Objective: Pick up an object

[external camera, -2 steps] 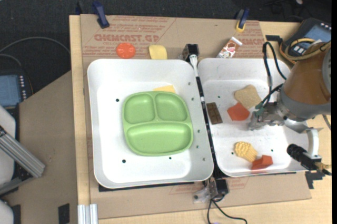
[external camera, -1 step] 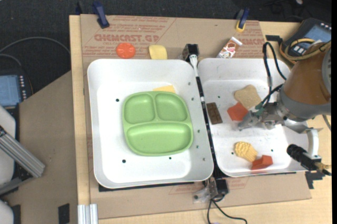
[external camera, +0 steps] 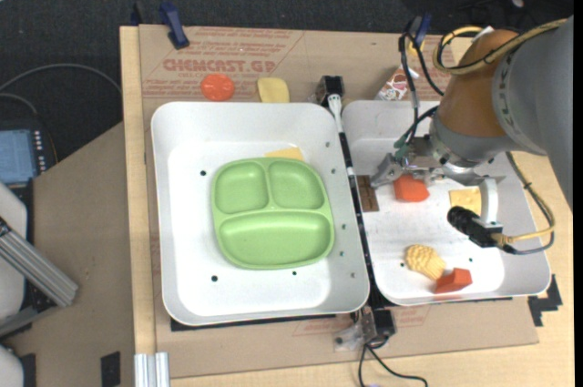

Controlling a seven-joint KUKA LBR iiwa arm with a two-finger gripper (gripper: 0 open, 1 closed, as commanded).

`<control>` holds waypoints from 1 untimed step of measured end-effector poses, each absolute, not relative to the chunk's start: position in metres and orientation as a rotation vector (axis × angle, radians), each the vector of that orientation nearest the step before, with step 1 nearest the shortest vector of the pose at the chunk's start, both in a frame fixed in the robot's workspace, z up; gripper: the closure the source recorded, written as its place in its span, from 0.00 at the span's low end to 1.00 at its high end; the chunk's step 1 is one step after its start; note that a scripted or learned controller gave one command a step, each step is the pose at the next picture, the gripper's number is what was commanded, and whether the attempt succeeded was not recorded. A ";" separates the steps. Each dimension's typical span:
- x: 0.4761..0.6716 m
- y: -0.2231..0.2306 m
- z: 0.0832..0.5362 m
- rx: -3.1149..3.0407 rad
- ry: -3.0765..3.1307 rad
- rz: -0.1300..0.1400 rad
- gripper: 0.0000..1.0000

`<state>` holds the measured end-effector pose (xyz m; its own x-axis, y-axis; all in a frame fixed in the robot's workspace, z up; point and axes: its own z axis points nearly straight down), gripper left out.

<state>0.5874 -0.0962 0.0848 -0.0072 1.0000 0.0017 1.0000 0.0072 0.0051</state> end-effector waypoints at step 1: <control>0.585 -0.101 0.095 2.218 2.220 0.003 1.00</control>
